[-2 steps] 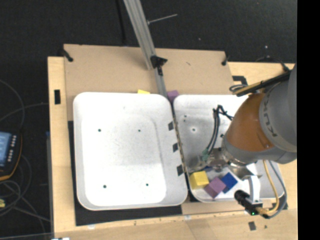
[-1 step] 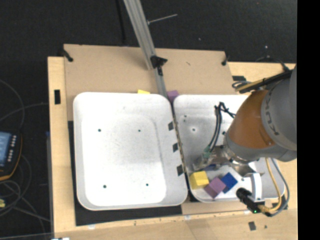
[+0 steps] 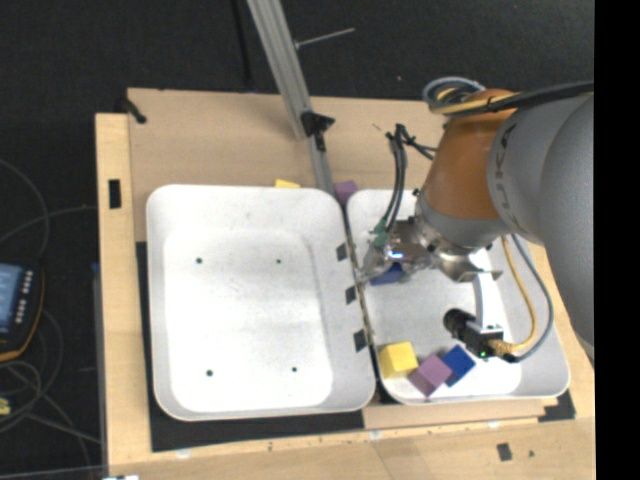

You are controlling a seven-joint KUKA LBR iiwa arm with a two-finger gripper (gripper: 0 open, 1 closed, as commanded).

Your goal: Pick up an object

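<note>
You have two white bins: left bin (image 3: 250, 298), right bin (image 3: 545, 378). In the right bin, by its near edge: one yellow block (image 3: 397, 358), one purple block (image 3: 432, 372), one blue block (image 3: 459, 362), clustered together. Gripper (image 3: 385, 263) sits low at that bin's left side; grip state cannot be told. No legible writing.

The 2 bins (image 3: 245, 298) look smooth matt white plastic; the bench (image 3: 210, 138) is pale matt wood; the arm (image 3: 530, 158) has glossy grey casing.

Bright, even overhead light — white bins (image 3: 240, 298) glaring, dark surroundings — slightly soft focus.
</note>
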